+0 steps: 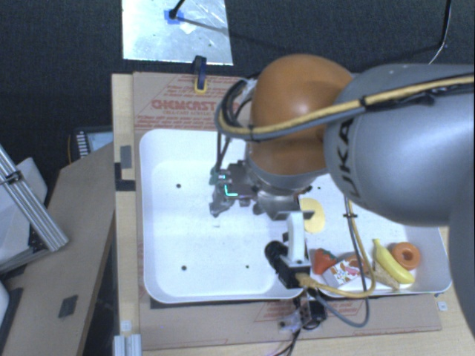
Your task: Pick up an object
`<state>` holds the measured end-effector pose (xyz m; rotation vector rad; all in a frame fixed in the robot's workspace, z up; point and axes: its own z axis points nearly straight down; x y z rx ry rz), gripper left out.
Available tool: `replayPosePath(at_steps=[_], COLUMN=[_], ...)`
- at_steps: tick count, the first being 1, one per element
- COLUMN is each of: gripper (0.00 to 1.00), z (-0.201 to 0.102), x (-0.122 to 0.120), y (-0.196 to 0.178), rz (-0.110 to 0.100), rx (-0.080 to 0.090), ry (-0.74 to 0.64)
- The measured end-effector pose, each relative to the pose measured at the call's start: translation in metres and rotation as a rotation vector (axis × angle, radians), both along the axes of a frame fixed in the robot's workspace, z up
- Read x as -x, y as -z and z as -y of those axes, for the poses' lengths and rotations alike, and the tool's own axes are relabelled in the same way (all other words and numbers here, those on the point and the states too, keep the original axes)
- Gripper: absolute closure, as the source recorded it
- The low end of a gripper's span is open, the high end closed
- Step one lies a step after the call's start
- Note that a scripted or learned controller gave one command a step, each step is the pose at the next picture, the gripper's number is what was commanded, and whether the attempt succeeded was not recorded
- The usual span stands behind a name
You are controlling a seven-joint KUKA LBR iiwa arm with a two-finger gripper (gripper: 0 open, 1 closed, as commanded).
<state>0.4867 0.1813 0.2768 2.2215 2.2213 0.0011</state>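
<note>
- Cannot tell the state of the pincer [223,199], apart or together: blurred and tucked under the wrist. Nothing seen clamped in it.
- Hangs over bare floor of the left bin [174,236], toward that bin's arm-side wall.
- Nothing to pick under or just beside the pincer. All candidates well apart from it, in the right bin [434,273], on the arm's side.
- Nearest the pincer: a yellow disc [317,217], just past the walls between the bins.
- Farther, toward the view's bottom: a red piece [323,258] touching a packet [340,271].
- Farthest: a banana [391,263] with an orange ring [406,255] close beside it; touching or not, cannot tell.
- Likeliest failure, as a judgement: closing here on air, with only bare bin floor below.
- Next: crossing to the right bin too low and catching the rims in between.
- With the disc: flat and thin, so probably hard to get under, apt to slide away or slip out.
- With the red piece and packet: crowded together, so risk of shoving one aside or pinching both.
- With the banana: curved and smooth, likely to twist out if gripped off-centre, knocking the ring on the way.
</note>
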Motion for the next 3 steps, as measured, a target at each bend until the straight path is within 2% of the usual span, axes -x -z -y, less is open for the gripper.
replayPosePath(at_steps=[1, 2, 3], gripper=[0.00, 1.00, 1.00], z=[-0.056, -0.053, -0.053], x=[-0.108, -0.105, -0.070], y=[-0.030, -0.039, 0.039], rz=[0.012, 0.003, -0.008], rx=[-0.003, -0.001, 0.003], ry=[-0.006, -0.005, -0.001])
